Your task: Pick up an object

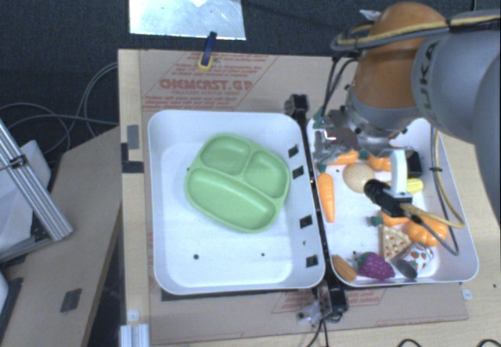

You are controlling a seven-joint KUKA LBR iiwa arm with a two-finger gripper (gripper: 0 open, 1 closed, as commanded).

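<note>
The carrot lies just below the gripper, whose grip state I cannot tell, so crowded neighbouring toys may spoil the grasp.

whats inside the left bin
The left bin holds one green tray with three compartments, lying tilted near its middle. Nothing sits in the tray. The bin floor under the tray is covered, so anything there cannot be seen.

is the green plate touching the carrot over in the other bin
Apart. The camera view shows the green plate lying in the left bin, while the carrot lies in the right bin, beyond the two bins' adjoining walls.
</note>
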